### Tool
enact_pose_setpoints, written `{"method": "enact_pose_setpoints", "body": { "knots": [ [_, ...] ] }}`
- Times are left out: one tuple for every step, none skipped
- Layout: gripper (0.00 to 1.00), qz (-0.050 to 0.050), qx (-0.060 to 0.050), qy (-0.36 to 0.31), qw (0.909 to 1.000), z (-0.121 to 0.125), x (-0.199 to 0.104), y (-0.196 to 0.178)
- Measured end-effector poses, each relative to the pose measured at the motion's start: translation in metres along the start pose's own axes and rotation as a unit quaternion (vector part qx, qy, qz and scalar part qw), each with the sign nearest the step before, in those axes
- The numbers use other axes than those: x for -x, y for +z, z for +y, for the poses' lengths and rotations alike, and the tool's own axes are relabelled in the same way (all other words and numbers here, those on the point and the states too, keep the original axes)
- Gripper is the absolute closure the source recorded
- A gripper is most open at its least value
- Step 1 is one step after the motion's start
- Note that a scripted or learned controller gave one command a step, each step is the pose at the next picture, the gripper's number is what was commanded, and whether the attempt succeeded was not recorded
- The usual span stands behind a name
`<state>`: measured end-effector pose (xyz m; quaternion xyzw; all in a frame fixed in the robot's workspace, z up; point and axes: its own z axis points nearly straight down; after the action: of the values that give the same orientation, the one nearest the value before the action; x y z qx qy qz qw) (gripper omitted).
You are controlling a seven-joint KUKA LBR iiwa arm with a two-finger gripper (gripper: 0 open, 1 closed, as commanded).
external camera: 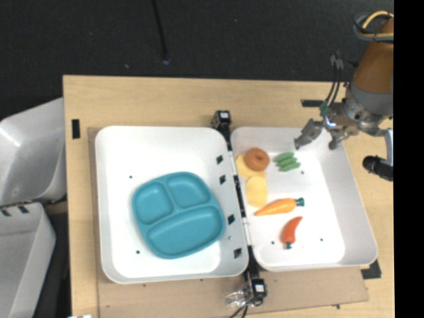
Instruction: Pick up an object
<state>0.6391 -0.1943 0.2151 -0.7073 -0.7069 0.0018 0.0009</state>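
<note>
The right bin holds several toy foods: a brown doughnut, a green pea pod, a yellow piece, an orange carrot and a red chili pepper. My gripper hangs over the bin's far right corner, up and to the right of the pea pod. Its two fingers stand apart, open, with nothing between them. The orange band of the arm shows at the right edge.
The left bin bears a blue divided plate. Black clips sit along the seam between the two bins. A white object lies off the bench at the far left.
</note>
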Motion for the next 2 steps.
{"method": "enact_pose_setpoints", "body": {
  "knots": [
    [0.00, 0.000, 0.000, 0.000, 1.0000, -0.007, 0.004, 0.061],
    [0.00, 0.000, 0.000, 0.002, 1.0000, -0.008, 0.005, 0.113]
  ]
}}
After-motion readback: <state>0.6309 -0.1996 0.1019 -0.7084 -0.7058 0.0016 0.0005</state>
